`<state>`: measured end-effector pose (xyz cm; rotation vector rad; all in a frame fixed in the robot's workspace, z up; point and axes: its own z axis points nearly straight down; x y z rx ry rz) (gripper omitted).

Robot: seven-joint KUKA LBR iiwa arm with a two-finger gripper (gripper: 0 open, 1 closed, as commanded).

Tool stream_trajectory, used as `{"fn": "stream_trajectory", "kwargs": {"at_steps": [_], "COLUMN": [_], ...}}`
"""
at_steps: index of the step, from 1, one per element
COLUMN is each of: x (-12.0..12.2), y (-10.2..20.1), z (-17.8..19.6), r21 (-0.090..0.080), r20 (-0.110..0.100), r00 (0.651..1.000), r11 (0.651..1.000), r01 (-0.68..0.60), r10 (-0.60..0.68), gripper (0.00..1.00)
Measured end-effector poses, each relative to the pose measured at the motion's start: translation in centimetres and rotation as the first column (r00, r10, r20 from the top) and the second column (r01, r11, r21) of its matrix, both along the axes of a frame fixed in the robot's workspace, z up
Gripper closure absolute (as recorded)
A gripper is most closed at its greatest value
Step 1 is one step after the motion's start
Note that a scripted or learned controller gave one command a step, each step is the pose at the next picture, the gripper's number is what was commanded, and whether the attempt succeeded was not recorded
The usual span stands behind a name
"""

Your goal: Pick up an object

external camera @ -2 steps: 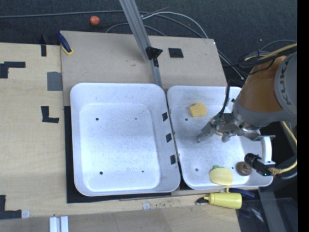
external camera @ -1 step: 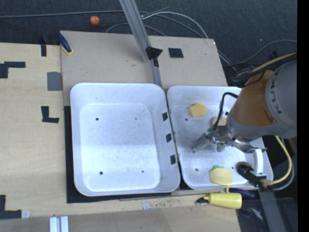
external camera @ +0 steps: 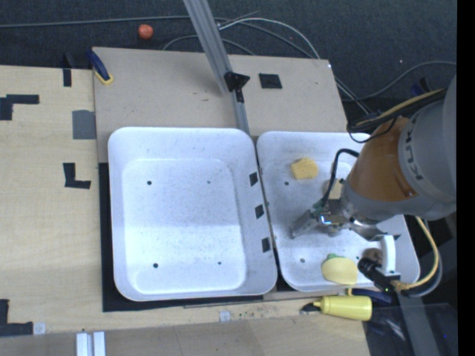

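The gripper [external camera: 303, 225] sits low over the floor of the right bin [external camera: 278, 199], near that bin's middle. Its metal fingers [external camera: 297, 227] point toward the left of the view. The view is too coarse here to tell whether the fingers are spread or pressed together, and nothing is visible between them. Behind the fingers, the gripper body joins a wrist wrapped in an orange band [external camera: 375, 173]. The grey arm [external camera: 434, 150] extends from that band to the right edge of the view. A black cable loops over the orange band.

Two objects lie in the right bin. A small yellow block [external camera: 303, 169] rests on the bin floor above the fingers in the view, apart from them. A pale yellow rounded object [external camera: 340, 269], possibly a lemon, lies near the bin's lower edge, below the gripper and not touching it.

The left bin [external camera: 119, 199] stands just beside the right bin, their rims touching along the centre line. Both bins rest on a tan board [external camera: 163, 87]. A yellow-handled tool [external camera: 347, 307] lies on the bench just below the right bin. A small red ball [external camera: 145, 30] lies on the dark floor beyond the board, well apart from the bins.
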<state>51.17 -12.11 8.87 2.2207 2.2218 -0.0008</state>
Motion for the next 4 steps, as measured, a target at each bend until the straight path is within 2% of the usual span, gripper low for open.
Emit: {"fn": "stream_trajectory", "kwargs": {"at_steps": [1, 2, 4], "x": [0.1, 0.3, -0.3], "y": [-0.1, -0.1, -0.2], "z": [1.2, 7.4, 15.3], "r21": [-0.001, 0.000, 0.000], "r20": [0.003, 0.004, 0.002], "r00": [1.000, 1.000, 1.000], "r11": [1.000, 1.000, 1.000], "r01": [0.001, 0.000, 0.000], "r10": [-0.001, 0.000, 0.000], "gripper": [1.00, 1.00, 1.00]}}
